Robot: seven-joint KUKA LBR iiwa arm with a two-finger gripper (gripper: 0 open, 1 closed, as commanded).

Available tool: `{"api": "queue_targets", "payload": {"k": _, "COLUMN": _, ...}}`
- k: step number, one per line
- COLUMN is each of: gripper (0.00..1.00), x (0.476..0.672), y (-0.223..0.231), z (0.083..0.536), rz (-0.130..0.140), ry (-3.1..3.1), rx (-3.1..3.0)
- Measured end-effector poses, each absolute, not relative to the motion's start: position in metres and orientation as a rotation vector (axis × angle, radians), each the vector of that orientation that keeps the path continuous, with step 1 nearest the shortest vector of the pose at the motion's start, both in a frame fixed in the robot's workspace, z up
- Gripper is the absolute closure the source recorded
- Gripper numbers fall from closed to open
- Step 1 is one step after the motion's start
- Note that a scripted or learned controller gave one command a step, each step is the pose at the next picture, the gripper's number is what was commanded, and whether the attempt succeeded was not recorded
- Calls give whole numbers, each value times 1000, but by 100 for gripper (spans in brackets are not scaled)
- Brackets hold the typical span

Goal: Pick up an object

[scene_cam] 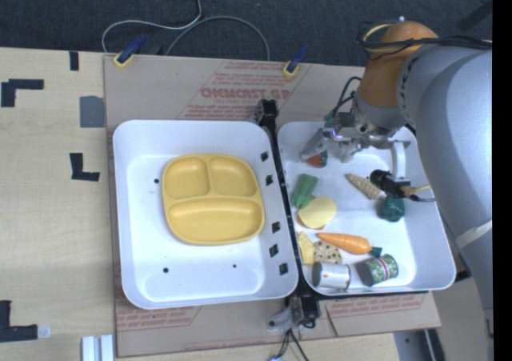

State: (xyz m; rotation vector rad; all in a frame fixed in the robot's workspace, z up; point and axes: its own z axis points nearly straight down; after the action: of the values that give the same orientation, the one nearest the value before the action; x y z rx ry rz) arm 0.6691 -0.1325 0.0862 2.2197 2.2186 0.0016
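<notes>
My gripper (330, 150) hangs over the back left part of the right bin (428, 247), its two fingers spread apart with nothing between them. A small red object (318, 161) lies just below the left finger, beside it and not held. In front of it lie a green piece (304, 190) and a pale yellow round object (318, 212). Further forward are an orange carrot (344, 242), a silver can (330, 275) and a green can (378, 269). A tan cone-shaped item (366, 184) and a teal object (391, 209) lie to the gripper's right.
The left bin (136, 255) holds a yellow divided plate (213, 198). A black divider (276, 191) runs between the bins. The grey arm (456, 135) covers the right bin's far right side. A cable (192, 23) loops behind the bench.
</notes>
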Motion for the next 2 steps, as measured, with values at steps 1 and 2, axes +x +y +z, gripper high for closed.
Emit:
{"api": "queue_targets", "payload": {"k": 1, "gripper": 0, "x": 669, "y": -97, "z": 86, "rz": -6, "ry": 2222, "rx": 2214}}
{"api": "queue_targets", "payload": {"k": 2, "gripper": 0, "x": 669, "y": -131, "z": 86, "rz": 2, "ry": 2219, "rx": 2219}}
